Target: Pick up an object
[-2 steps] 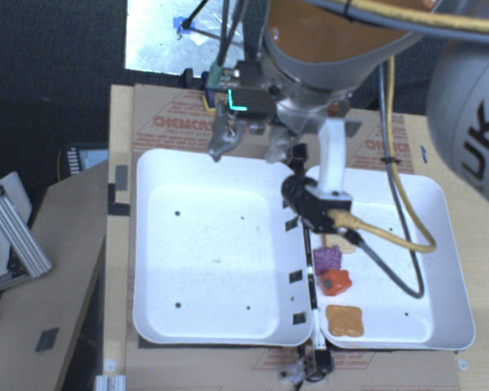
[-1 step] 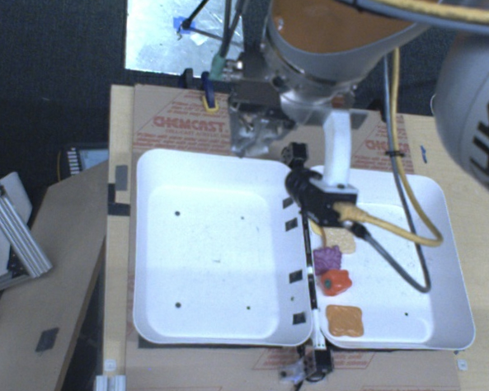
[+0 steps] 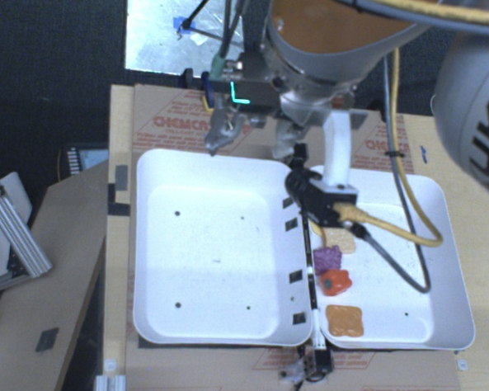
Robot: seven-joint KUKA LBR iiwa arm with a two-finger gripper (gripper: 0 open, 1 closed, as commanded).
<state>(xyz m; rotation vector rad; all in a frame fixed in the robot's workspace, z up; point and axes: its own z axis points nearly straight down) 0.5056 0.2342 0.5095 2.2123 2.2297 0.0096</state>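
Several small objects lie in the right bin [image 3: 440,244], close to the divider. They are a pale beige piece [image 3: 342,239], a purple lump [image 3: 327,257], a red and orange toy [image 3: 335,281] and an orange-tan block [image 3: 345,320] nearest the front. My gripper [image 3: 256,140] hangs over the back rim of the left bin [image 3: 167,252], far behind those objects. Its fingers [image 3: 223,133] stand apart, open, with nothing between them.
The white floor of the left bin shows a few small dark dots. A yellow cable [image 3: 399,233] and a grey cable loop over the right bin. Cardboard [image 3: 175,116] lies under both bins. A metal frame [image 3: 11,234] stands at the left.
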